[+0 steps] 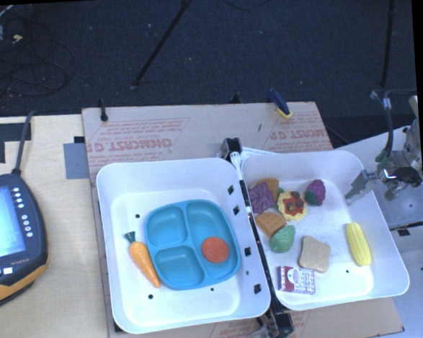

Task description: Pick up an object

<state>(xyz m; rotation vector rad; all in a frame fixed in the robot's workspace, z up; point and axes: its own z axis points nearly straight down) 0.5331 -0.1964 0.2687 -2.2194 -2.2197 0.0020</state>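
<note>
The right bin [382, 279] holds several toy foods. A yellow corn cob [358, 243] lies at its right side, a slice of toast [315, 253] near the middle and a red-and-white carton [296, 279] at the front. Toward the back lie a purple grape bunch [315, 191], a yellow-and-red piece [293, 204], a purple leafy piece [260, 196], a brown bread piece [270, 222] and a green piece [282, 238]. My gripper [362, 184] hangs over the bin's right rim, up and right of the corn, with nothing seen in it.
The left bin [124, 308] bears a blue divided tray [165, 229] with a red round piece [216, 249] in one compartment. A carrot [143, 260] lies left of the tray. A teach pendant [7, 237] rests on the bench at far left.
</note>
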